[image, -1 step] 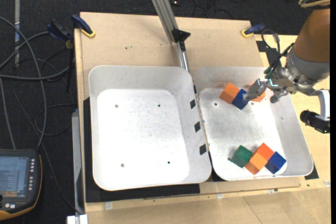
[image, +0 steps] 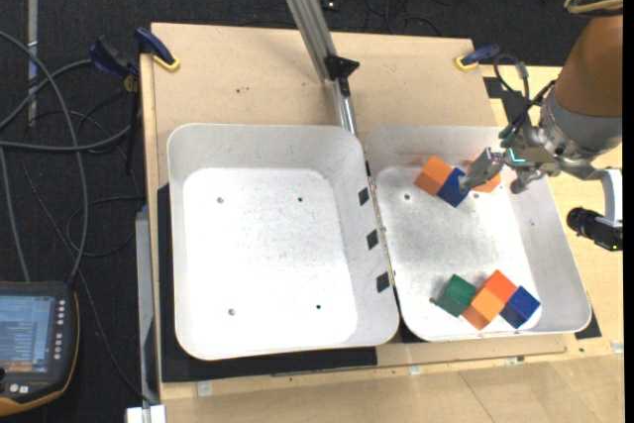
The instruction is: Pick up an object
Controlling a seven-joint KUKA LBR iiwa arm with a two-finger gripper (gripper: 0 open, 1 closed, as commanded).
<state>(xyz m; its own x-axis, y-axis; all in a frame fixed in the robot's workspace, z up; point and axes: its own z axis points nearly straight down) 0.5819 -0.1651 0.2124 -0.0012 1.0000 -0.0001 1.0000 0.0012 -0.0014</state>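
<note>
Orange-and-blue block pair (image: 441, 181) lies slantwise in right white bin (image: 555, 243) on tan bench (image: 248, 74); my claw (image: 498, 170) stands open beside it.

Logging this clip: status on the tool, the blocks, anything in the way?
Tool low over right bin, far end, beside orange-and-blue block pair. Nothing seen gripped. Green, orange, blue cluster at near edge, clear of the approach.

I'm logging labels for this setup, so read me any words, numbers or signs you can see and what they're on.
No text can be read.
Handheld control pendant at lower left: its screen shows content, too small and blurred to read.
The white bins and the coloured blocks bear no visible markings.
</note>
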